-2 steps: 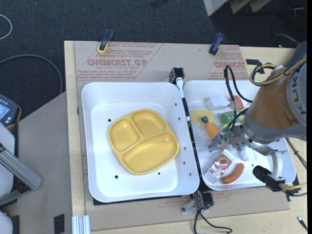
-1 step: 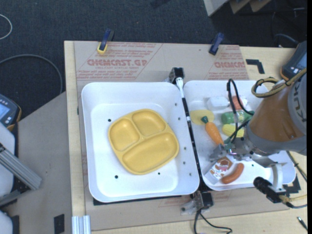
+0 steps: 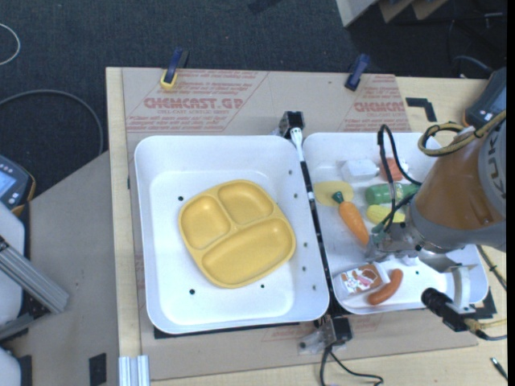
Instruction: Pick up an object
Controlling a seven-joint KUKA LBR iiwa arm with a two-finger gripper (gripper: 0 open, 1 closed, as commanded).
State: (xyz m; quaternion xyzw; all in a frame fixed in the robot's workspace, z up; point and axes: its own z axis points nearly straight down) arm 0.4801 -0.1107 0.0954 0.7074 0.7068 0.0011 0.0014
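The bench (image 3: 241,95), covered by a brown sheet with red lettering, is being seen across the middle of the frame, and two blue clamps are being shown fixed at its upper edge. The arm (image 3: 460,191), grey with an orange band, is being seen reaching in at the right of the frame and is hanging over the right bin. The left bin (image 3: 161,296), white and shallow, is being seen at centre left, and a yellow divided plate (image 3: 236,233) with three compartments is being held in its middle. The right bin (image 3: 322,147) is being seen just beside it at centre right, partly hidden by the arm.

The gripper (image 3: 385,246) is being seen low in the right bin, below the orange band, just right of the carrot; whether its jaws are open or closed cannot be told, and nothing is being seen between the fingers.

The pickable things are all being seen in the right bin. A carrot (image 3: 352,219), orange with a green top, is lying tilted at the bin's middle. A pale yellow piece (image 3: 328,191) is lying just above it, touching the green top. A green piece (image 3: 382,193) and a yellow-green piece (image 3: 378,212) are lying just right of the carrot, near the arm. A white block (image 3: 359,169) is lying toward the upper part of the bin. A sausage (image 3: 385,288) is lying tilted at the lower edge, with a small printed packet (image 3: 359,280) just left of it
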